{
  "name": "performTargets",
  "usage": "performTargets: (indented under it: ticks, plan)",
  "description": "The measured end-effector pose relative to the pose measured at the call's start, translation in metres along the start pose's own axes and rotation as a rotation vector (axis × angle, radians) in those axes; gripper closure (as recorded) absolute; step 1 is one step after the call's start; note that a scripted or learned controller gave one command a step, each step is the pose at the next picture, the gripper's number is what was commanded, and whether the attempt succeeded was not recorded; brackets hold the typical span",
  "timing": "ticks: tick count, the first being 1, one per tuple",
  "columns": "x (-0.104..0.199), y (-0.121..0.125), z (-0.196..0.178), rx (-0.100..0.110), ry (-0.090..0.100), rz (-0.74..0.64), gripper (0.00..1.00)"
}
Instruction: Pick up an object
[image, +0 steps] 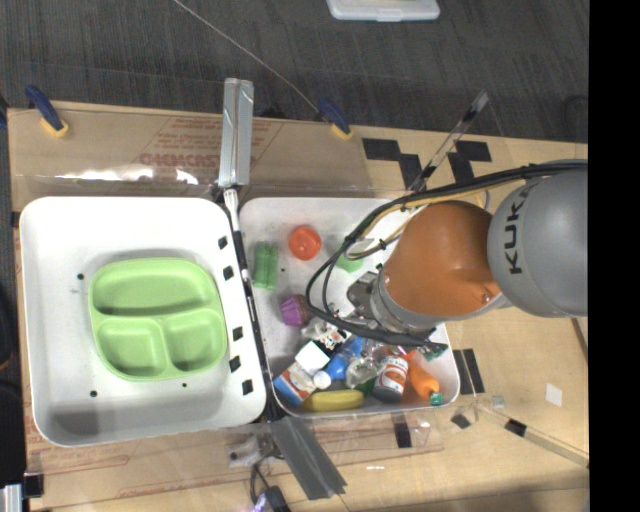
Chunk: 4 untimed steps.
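Observation:
The right bin (262, 216) holds a heap of small objects along its near edge: a yellow banana (335, 400), a blue-capped bottle (349, 350), a red and white bottle (394, 378), an orange piece (424, 383) and a white-labelled item (311, 357). Farther back lie an orange ball (305, 242), a green cylinder (265, 266) and a small purple piece (292, 310). The arm's orange wrist band (440, 262) hangs over the right half of this bin. My gripper (372, 352) reaches down into the heap beneath it, largely hidden by the wrist.
The left bin (50, 300) carries a green divided tray (157, 318). A metal divider bar (237, 130) stands between the bins at the back. Black cables (330, 270) loop off the wrist over the right bin. Blue clamps (47, 110) hold the bench cover.

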<state>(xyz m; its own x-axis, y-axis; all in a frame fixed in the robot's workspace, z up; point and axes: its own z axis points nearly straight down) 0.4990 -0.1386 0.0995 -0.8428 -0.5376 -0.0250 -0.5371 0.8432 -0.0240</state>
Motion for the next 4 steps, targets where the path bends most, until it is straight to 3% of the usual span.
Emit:
performTargets:
  ticks: [1, 2, 3, 4]
  plan:
    - [-0.012, 0.015, 0.0, 0.001, 0.004, 0.06, 0.0]
    - [-0.024, 0.016, 0.005, -0.022, 0.015, -0.312, 0.0]
    - [-0.01, 0.022, -0.001, 0.004, -0.005, -0.055, 0.0]
    - [-0.022, 0.036, 0.0, -0.003, 0.0, -0.027, 0.0]
